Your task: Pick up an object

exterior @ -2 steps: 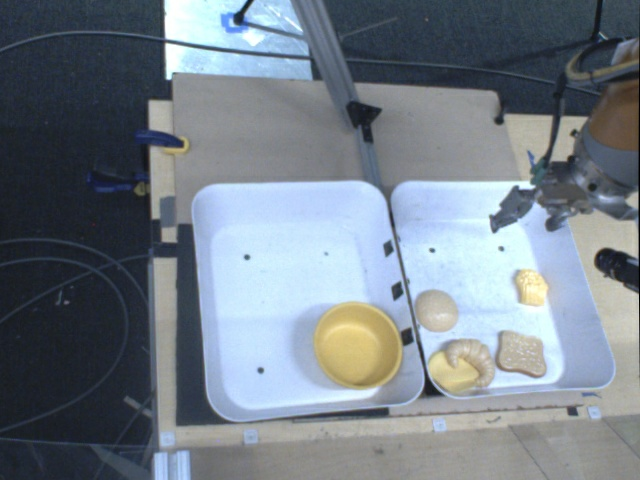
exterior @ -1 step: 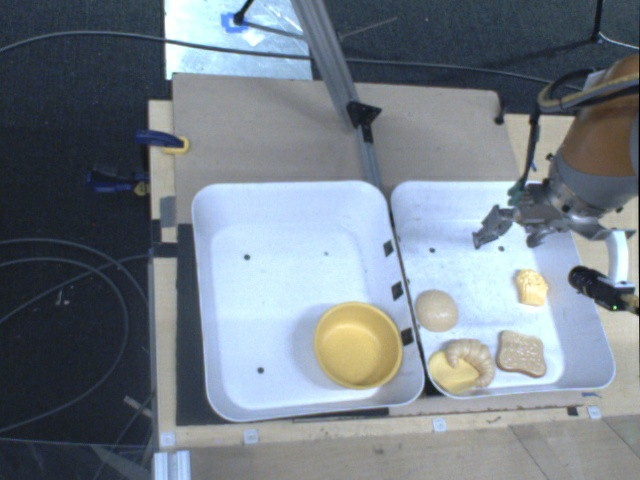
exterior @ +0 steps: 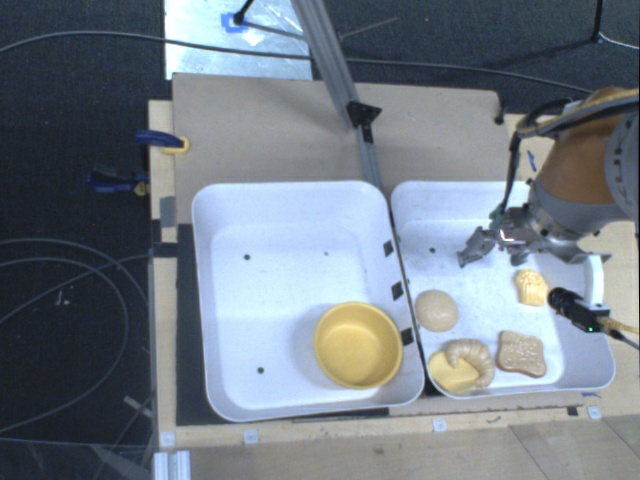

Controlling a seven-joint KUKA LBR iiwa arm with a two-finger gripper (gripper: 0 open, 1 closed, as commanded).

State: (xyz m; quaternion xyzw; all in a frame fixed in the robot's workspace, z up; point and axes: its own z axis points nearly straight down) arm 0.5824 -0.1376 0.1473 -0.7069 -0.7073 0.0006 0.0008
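Observation:
My gripper (exterior: 496, 256) hangs over the upper middle of the right bin (exterior: 440, 208), open, with nothing between its two grey fingers. Below it on the bin floor lie a round beige bun (exterior: 436, 310), a croissant (exterior: 472, 356) resting partly on a flat yellow piece (exterior: 447, 374), a slice of toast (exterior: 522, 354) and a small yellow chunk (exterior: 532, 288). The chunk is just right of and below the gripper; the bun is lower left of it. None of them touches the fingers.
A yellow bowl (exterior: 358, 344) stands in the lower right of the left bin (exterior: 250, 218), close to the wall shared by the bins. A grey pole (exterior: 335, 63) slants across the board behind the bins.

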